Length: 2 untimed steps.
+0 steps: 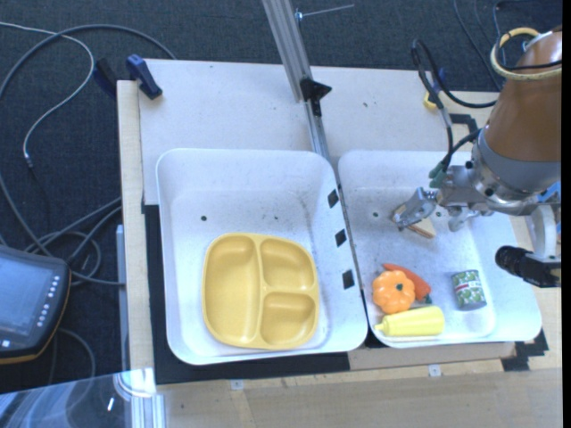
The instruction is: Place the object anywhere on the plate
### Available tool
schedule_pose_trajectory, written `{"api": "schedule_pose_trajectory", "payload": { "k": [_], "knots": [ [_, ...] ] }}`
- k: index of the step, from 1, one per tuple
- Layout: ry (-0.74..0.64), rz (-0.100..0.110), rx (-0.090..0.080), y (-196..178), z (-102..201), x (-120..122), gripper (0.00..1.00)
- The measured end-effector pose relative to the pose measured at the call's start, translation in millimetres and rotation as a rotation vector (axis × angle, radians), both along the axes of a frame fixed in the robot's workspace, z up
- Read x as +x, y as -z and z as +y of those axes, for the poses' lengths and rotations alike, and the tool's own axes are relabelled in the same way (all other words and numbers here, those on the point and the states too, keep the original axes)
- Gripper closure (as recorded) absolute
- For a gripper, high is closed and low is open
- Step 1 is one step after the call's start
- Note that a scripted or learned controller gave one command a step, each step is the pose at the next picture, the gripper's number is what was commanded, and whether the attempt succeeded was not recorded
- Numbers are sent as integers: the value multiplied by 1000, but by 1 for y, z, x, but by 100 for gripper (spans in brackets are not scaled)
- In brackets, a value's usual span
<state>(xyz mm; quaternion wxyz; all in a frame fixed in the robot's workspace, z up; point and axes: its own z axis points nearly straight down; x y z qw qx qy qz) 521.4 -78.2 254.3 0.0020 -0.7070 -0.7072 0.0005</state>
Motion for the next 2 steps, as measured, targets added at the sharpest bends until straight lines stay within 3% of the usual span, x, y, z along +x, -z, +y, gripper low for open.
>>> {"api": "schedule_pose_trajectory", "payload": {
  "k": [1,2],
  "knots": [
    [1,-1,0,0,0,0,0],
    [1,4,0,42,-1,1,0]
  ]
}}
